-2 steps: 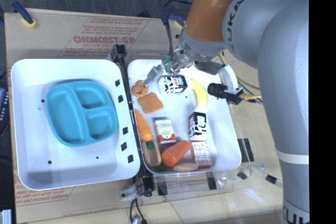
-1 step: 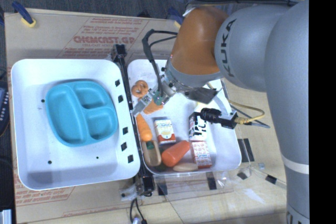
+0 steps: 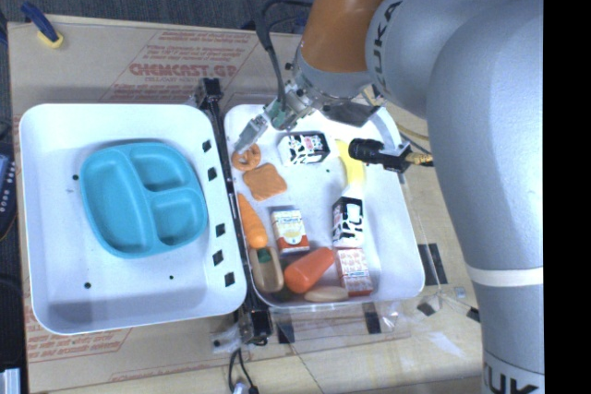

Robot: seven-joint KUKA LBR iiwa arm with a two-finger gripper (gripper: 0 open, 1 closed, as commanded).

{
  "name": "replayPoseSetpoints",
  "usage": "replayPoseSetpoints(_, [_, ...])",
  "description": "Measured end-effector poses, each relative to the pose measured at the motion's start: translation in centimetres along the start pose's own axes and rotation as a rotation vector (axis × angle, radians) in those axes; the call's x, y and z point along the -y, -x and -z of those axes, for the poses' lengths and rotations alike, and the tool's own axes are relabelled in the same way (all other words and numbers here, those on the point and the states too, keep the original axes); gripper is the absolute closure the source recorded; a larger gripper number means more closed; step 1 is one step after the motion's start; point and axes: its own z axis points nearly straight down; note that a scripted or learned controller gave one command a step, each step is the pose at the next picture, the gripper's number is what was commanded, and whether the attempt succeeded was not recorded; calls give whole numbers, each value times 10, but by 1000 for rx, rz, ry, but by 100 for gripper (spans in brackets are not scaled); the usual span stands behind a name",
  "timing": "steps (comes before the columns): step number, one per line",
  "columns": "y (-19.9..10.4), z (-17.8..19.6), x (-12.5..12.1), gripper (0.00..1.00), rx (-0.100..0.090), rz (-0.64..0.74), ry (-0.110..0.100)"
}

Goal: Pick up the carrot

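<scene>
Against the left wall of the right bin [image 3: 399, 226], we found the carrot [image 3: 250, 219] lying flat, a long thin orange piece running along that wall from mid-bin towards the near end. At its far tip sat an orange slab [image 3: 265, 183], just beside it. A small carton [image 3: 292, 230] lay close on its other side, and a stubby red-orange cone [image 3: 309, 268] lay nearer the bin's near wall.

The gripper [image 3: 249, 141] hung over the bin's far-left corner, above a pretzel-like piece [image 3: 246, 158]. Its fingers looked drawn close together, with nothing between them. It was short of the carrot, so we judged the pick not yet begun.

We took the carrot for a light, stiff toy, probably smooth plastic and so inclined to slip or roll under a poor pinch. It did not look fragile. We judged the best hold to be across its middle, fingers spread wide and set across its length. The wall was the difficulty: one finger would need to slide down between the carrot and the bin's side, where we saw hardly any gap. A grasp nearer its thicker end seemed safer than one at the taper.
</scene>
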Motion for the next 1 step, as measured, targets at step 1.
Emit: replayPoseSetpoints(1, [-35,39,66,0,-1,41,2])
